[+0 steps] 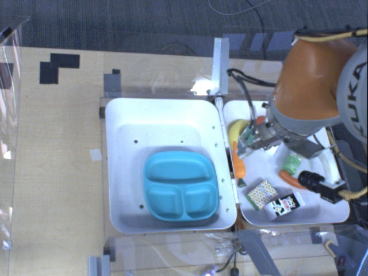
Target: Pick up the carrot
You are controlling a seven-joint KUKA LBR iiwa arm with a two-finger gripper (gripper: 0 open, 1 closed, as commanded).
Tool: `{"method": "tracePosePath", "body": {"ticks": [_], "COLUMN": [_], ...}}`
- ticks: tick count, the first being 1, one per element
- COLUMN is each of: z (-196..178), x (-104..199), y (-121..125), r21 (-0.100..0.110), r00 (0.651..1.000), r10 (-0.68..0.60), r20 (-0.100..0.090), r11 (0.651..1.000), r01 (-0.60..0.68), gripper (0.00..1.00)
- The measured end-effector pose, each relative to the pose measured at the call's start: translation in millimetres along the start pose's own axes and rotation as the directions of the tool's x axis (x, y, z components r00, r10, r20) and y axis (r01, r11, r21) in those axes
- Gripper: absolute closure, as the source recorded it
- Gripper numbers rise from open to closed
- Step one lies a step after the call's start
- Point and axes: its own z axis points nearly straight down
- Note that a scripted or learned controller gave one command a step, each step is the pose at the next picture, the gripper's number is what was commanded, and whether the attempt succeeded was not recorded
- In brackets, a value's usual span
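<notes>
Gripper (251, 141): positioned over the right bin (336, 211); jaw state cannot be determined. Carrot (238, 167): directly below-left of the jaws, against the bin's left wall, apart from them. Banana (237, 129): just above-left. Patterned box (261, 194): farther below. Blue divided tray (180, 184): well left, in the left bin (121, 154).

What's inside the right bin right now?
In the right bin: a banana, a carrot along the left wall, a patterned box, a black-and-white box, a green block and an orange piece. The arm covers the bin's far part.
</notes>
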Motion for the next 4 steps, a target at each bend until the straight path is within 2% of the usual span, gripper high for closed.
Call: {"method": "tracePosePath", "body": {"ticks": [1, 2, 3, 4], "z": [-55.5, -55.4, 39.3, -40.8], "x": [16.9, 17.0, -26.7, 0.6], "y": [-1.0, -1.0, 21.0, 33.3], "r21": [0.002, 0.002, 0.006, 0.002], "r00": [0.949, 0.949, 0.915, 0.893], "r10": [0.315, 0.314, 0.404, 0.45], "r20": [0.001, 0.001, 0.001, 0.0], "r11": [0.949, 0.949, 0.915, 0.893], "r01": [-0.315, -0.314, -0.404, -0.45], "gripper": [1.0, 0.0, 0.0, 0.0]}}
